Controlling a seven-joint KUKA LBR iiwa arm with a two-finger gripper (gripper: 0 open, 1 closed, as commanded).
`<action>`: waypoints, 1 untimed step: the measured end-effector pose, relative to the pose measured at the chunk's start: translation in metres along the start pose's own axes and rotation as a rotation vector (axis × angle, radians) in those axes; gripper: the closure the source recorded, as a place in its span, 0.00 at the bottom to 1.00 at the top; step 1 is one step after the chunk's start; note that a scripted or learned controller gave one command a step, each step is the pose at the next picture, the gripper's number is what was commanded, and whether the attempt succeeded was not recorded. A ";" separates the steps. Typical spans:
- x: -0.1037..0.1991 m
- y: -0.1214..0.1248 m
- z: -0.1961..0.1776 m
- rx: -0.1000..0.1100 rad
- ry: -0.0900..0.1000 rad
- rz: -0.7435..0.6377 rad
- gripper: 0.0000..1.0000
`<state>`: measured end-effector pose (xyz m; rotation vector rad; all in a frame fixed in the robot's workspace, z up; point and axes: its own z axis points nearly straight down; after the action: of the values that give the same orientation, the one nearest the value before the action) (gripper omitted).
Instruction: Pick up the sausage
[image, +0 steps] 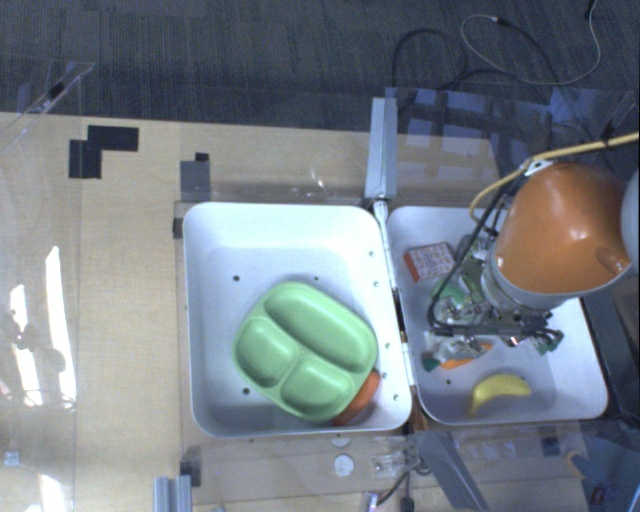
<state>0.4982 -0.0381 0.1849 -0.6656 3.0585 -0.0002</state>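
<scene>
The arm wears a broad, glossy orange dome over a grey wrist ring. Yellow and black cables run along it. The gripper is dark metal with green parts.

We see the arm reaching low into the right bin, its gripper near the middle of that bin, above a small orange piece. A yellow banana lies near the bin's front edge, and a red-and-white card sits toward its back left corner. In the left bin, a green divided tray lies tilted toward the front right corner, overlapping an orange object there.
</scene>
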 end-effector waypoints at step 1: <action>0.000 0.000 0.000 0.000 0.000 0.000 0.00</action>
<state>0.4982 -0.0381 0.1849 -0.6653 3.0589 0.0000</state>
